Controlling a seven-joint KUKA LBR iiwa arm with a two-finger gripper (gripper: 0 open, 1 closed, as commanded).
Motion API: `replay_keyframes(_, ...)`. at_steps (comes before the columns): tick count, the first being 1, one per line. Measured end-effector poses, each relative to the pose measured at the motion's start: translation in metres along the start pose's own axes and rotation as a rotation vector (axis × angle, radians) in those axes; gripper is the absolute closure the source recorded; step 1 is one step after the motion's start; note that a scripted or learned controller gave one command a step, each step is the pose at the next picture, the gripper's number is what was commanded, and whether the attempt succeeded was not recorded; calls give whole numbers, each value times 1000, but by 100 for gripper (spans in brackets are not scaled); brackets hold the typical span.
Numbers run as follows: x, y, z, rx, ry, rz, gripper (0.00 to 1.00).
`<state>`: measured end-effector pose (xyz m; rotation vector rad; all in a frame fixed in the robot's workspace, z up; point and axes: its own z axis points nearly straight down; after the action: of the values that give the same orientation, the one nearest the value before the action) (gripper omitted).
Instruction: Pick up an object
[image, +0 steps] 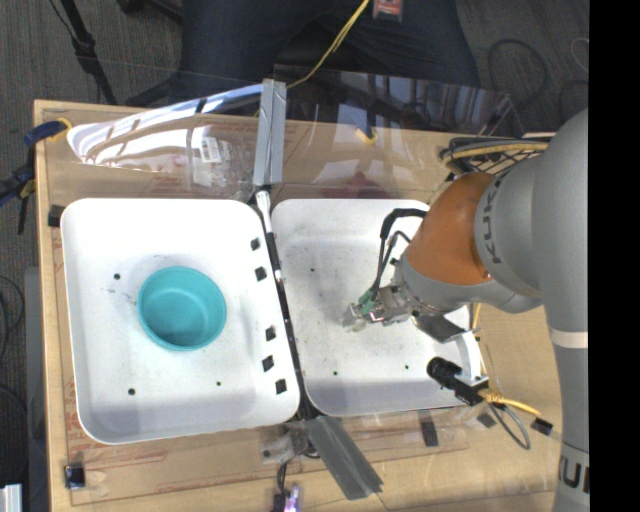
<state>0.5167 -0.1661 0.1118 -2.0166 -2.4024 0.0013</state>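
Note:
A teal bowl (181, 307) sits upright in the left bin (90, 250), left of its middle. My gripper (363, 312) is low over the floor of the right bin (330, 225), near the middle of that bin, well to the right of the bowl. The grey arm with its orange band (450, 240) reaches in from the right and covers the right part of that bin. A small pale bit with a green tinge shows at the gripper's tip; I cannot make out whether it is an object or part of the gripper.
A raised divider with black clips (268, 300) runs between the two bins. A clear plastic sheet (160, 140) lies behind the left bin. Cables (500, 405) trail at the right bin's front right corner.

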Motion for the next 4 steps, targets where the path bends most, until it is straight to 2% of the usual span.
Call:
replay_keyframes(1, 67, -10, 9, 3, 2, 550, 0)
replay_keyframes(2, 40, -2, -123, -4, -1, 500, 0)
replay_keyframes(3, 27, -7, -136, -2, -2, 103, 0)
replay_keyframes(4, -22, 51, -80, -1, -2, -36, 0)
